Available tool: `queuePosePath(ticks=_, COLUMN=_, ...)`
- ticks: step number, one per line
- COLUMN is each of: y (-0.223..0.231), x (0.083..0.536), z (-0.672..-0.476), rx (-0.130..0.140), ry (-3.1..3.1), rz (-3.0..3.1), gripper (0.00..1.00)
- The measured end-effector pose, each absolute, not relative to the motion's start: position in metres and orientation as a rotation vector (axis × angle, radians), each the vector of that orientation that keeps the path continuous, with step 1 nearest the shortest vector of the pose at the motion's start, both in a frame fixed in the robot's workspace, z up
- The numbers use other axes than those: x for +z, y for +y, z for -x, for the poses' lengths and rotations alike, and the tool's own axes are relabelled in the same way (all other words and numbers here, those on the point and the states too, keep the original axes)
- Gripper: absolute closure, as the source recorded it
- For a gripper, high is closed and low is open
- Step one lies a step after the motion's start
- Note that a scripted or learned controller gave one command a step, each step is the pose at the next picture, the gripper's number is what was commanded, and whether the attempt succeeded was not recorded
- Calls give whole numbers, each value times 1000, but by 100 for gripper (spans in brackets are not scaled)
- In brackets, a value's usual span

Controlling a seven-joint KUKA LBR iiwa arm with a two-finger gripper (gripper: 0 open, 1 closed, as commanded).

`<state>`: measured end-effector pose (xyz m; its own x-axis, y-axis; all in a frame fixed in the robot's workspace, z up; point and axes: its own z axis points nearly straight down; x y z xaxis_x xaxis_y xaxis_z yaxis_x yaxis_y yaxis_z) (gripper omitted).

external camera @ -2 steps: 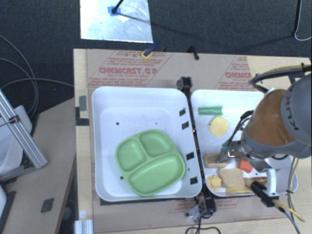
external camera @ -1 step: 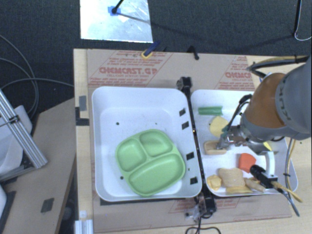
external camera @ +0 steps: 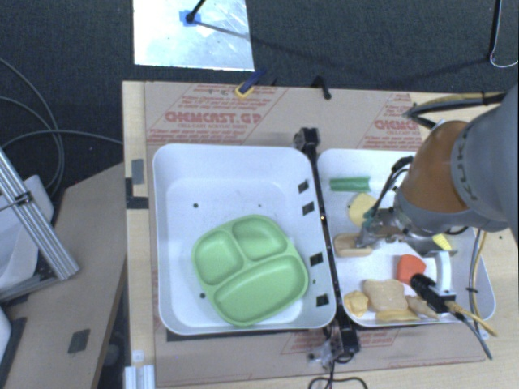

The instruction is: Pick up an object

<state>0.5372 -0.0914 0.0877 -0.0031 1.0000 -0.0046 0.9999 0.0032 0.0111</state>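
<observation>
On bench (external camera: 203,108), left bin (external camera: 182,185) holds green tray (external camera: 250,269); right bin (external camera: 340,164) holds food toys. Arm (external camera: 454,177) low over right bin, jaws (external camera: 369,235) at tan piece (external camera: 350,245); jaw state cannot tell. Nothing lifted; pick not done.

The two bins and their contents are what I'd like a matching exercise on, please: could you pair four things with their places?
Things:
1. green divided plate
2. green cylinder
3. orange piece
4. pincer

Places:
A. far end of the right bin
B. over the tan piece at the right bin's left wall
C. left bin
D. middle of the right bin, beside the arm

Pairs: 1-C, 2-A, 3-D, 4-B
</observation>
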Motion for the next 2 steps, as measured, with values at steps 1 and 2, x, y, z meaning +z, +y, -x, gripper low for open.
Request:
queuePosePath(ticks=1, y=-119, x=88, z=-489, rx=11, ry=2213, rz=-2216, gripper=100)
queuePosePath(ticks=2, y=-106, x=87, z=-490, rx=8, ry=2217, rz=-2210, gripper=100)
